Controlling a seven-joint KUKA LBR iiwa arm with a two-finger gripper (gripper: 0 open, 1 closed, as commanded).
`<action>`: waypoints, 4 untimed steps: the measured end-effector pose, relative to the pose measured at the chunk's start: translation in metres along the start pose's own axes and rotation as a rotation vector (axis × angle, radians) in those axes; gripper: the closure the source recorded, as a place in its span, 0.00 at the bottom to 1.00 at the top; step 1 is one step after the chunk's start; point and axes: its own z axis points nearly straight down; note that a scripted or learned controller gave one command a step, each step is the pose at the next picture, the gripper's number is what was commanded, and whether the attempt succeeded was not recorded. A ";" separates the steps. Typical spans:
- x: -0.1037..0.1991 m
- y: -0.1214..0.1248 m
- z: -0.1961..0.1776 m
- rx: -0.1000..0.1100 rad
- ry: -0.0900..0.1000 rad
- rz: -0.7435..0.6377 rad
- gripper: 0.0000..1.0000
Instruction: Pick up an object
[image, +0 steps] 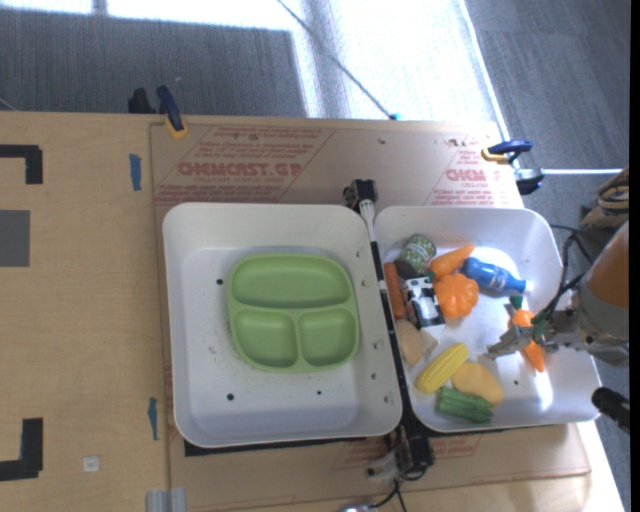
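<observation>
on the counter (80, 300), two shallow white bins side by side; left bin (190, 330) holds a green divided plate (294, 310), three compartments, one long section toward the far side and two smaller ones toward the near side; right bin (540, 240) holds a heap of toy food and small items.

contents of right bin, far to near: round green-patterned item (419, 248) at the far left corner; orange carrot (452, 261) just beside it, long axis slanting, thick end toward the bin's middle, tip up and right; blue bottle (493, 275), long axis running left to right, slightly downward to the right; orange pumpkin-like piece (458, 296) touching the bottle's left end; black-and-white block (422, 298) along the left wall; pale tan piece (416, 345) below it; yellow corn cob (442, 367), long axis diagonal, upper end to the right; yellow lump (479, 382) beside it; green ridged vegetable (464, 404) at the near edge, lying roughly left to right.

arm (608, 290) enters from the right, orange band visible; gripper (522, 340) low in the right bin near its right wall; small orange piece (530, 345) sits at the jaws, long axis roughly upright and tilted; whether the jaws are closed on it, cannot tell.
</observation>
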 end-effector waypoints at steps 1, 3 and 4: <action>0.000 0.000 0.000 0.000 0.000 0.000 0.00; 0.000 0.000 0.000 0.000 0.000 0.001 0.00; 0.000 0.000 0.000 0.000 0.000 0.001 0.00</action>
